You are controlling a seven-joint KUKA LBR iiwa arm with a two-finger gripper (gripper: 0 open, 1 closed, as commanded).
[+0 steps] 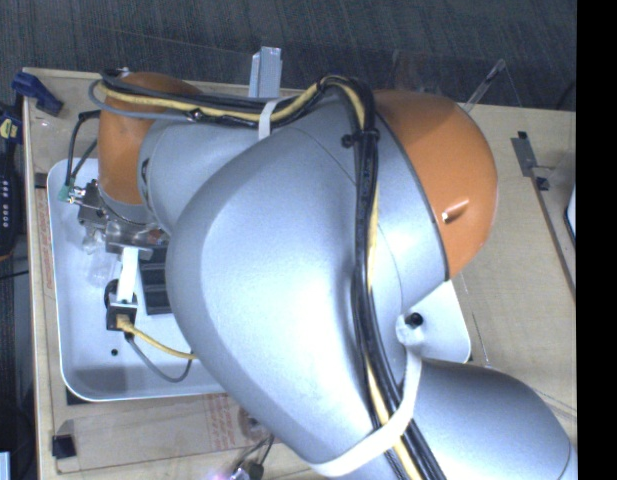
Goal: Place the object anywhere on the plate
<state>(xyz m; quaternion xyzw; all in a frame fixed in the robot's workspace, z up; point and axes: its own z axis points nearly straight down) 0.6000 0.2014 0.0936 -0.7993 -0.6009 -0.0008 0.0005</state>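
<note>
The grey arm with its orange band (pixel 123 143) reaches across from the right and covers most of the bench. My gripper (pixel 96 253) hangs low over the left part of the left white bin (pixel 88 373), close to the bin floor. The arm's bulk hides the rest of that bin and whatever lies there. A small dark speck (pixel 115 351) sits on the bin floor just in front of the gripper.
The wooden bench edge (pixel 138 423) runs along the front of the bin. A blue clamp (pixel 33 88) sits at the bench's far left corner. A dark device (pixel 0 203) stands beyond the left edge.
</note>
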